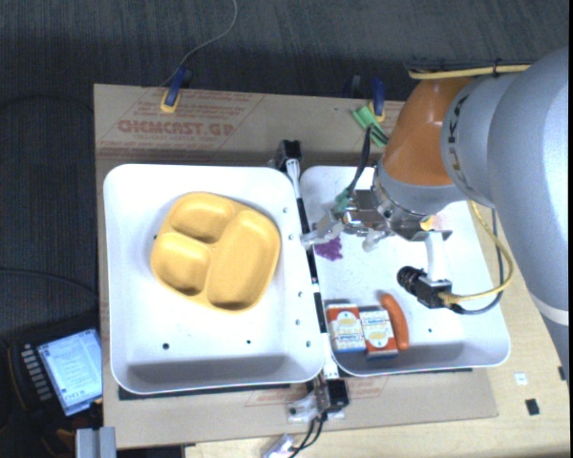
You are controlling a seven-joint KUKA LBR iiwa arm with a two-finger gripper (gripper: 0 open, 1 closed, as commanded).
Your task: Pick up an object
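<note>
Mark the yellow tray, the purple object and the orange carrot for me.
yellow tray [217, 249], camera view, middle of its top.
purple object [328, 249], camera view, its centre.
orange carrot [394, 318], camera view, mid-length of its body.

The arm [477, 132] is reaching in from the right over the right bin [477, 342], its gripper [349, 232] hanging low by that bin's left wall. A small purple thing [328, 249] is lying just under the gripper; whether they are touching cannot be told. Near the bin's front edge a box [360, 330] is sitting with an orange piece [395, 319] touching its right side. A large yellow tray [215, 249] is lying in the left bin [134, 351]. Both bins are resting on a cardboard sheet [172, 122].
</note>
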